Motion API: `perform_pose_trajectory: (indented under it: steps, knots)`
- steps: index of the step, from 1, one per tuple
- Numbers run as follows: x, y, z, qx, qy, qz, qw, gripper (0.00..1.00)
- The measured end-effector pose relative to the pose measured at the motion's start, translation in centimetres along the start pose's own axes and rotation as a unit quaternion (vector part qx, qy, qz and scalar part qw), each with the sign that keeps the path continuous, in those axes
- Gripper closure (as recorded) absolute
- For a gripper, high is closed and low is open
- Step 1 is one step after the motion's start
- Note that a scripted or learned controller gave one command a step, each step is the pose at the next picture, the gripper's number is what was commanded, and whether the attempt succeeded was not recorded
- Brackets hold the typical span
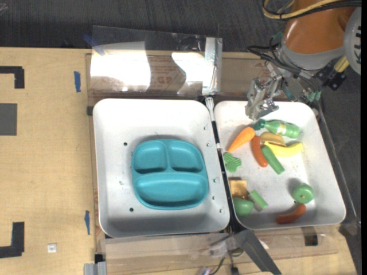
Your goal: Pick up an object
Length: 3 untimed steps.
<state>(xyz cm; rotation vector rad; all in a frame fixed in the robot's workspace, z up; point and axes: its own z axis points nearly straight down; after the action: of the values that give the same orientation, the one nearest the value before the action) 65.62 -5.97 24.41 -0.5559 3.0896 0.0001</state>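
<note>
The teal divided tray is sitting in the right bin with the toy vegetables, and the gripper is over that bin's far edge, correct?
Not quite. The camera view shows the teal divided tray alone in the left bin. The toy vegetables are in the right bin, with the gripper over its far edge.

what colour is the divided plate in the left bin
Teal blue; the divided plate shows plainly in the camera view.

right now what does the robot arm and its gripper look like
The arm's wrist section is a rounded orange band beside a pale grey shell, ringed by looping black and yellow cables. Below it sits a cluttered silver-metal bracket with thin wires, ending in the small metallic two-finger gripper.
</note>
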Motion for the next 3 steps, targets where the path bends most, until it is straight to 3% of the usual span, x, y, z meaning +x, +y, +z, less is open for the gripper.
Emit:
perform_pose_trajectory:
  steps: [1, 2, 3]
  knots:
    - [-2.4, 3.4, -1.8, 0.001, -0.004, -0.05, 0.9987, 1.0]
    - [-0.2, -2.3, -6.8, 0.003, -0.005, -0.144, 0.9895, 1.0]
    - [-2.4, 3.3, -0.9, -0.002, -0.001, -0.105, 0.9945, 1.0]
